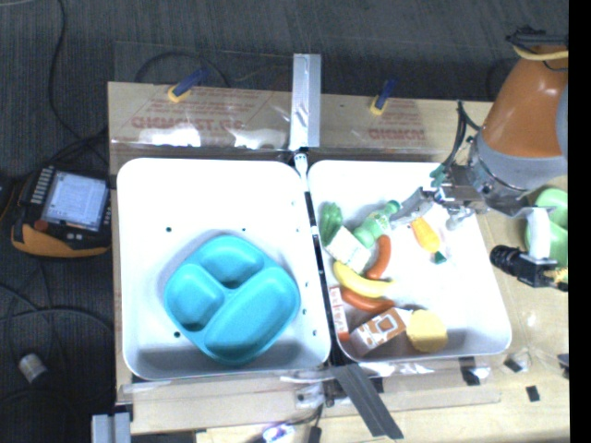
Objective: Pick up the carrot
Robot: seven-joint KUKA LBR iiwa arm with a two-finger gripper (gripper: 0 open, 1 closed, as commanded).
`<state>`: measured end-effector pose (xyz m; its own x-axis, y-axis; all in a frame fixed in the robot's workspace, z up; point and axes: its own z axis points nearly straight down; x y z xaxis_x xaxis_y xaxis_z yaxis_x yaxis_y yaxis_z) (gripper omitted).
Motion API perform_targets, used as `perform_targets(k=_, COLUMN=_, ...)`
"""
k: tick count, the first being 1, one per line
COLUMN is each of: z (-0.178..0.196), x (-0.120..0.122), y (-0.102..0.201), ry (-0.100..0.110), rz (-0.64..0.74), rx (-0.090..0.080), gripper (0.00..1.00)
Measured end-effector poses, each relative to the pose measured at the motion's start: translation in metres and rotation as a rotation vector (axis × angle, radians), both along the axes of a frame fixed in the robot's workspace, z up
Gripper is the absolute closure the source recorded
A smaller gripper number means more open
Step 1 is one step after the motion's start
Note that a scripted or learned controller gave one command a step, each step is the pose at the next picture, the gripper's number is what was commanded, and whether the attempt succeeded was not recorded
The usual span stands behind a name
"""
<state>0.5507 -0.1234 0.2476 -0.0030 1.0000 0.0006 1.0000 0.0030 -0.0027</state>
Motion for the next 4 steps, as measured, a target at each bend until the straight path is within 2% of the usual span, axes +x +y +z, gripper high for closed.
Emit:
perform_targets(k=1, z=-0.032, x=0.033, y=-0.061, ry=-0.002, rz=0.366, rx=-0.001, gripper=0.00)
perform_targets(k=2, z=-0.139, x=0.077, y=-0.099, ry=-0.003, rz=0.511, rx=0.000, gripper=0.00)
perform_targets(k=3, z=-0.056, x=0.038, y=-0.100, ry=-0.003, rz=0.310, rx=-0.001, gripper=0.00)
perform_targets(k=4, z=-0.149, x=0.096, y=-0.095, ry=-0.005, rz=0.555, rx=-0.001, gripper=0.00)
